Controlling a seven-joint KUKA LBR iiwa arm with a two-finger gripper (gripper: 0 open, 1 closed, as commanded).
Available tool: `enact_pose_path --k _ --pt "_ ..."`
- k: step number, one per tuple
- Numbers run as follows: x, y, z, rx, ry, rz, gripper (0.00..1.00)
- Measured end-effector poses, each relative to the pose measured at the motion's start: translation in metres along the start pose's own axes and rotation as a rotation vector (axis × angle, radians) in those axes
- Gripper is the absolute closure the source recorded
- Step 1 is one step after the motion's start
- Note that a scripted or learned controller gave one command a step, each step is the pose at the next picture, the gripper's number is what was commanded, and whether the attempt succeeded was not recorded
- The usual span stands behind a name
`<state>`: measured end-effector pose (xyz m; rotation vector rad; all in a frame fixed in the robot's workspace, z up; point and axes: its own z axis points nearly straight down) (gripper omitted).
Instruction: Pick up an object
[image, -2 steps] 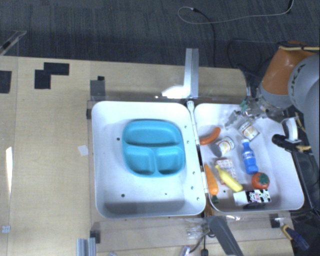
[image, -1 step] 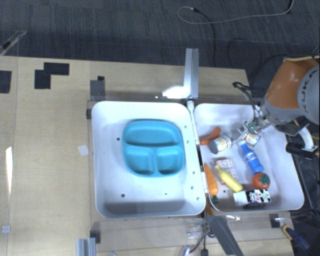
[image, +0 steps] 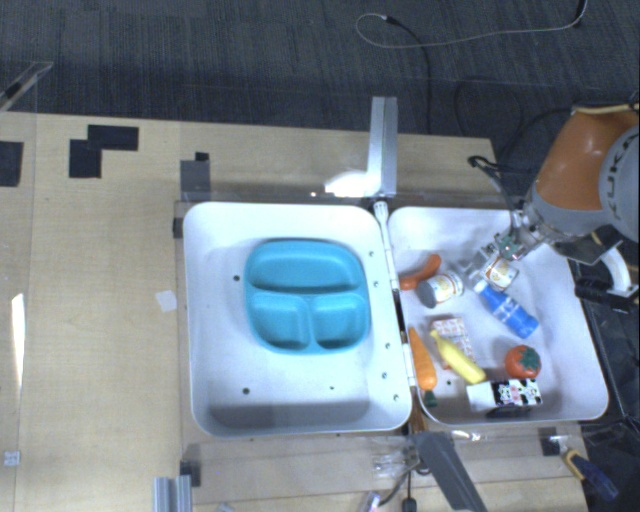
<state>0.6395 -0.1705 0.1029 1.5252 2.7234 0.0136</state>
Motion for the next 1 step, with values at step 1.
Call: enact_pose_path --k 1 --pt "0.0609 -0.0251 -0.1012 0.012 0.007 0.128 1.00"
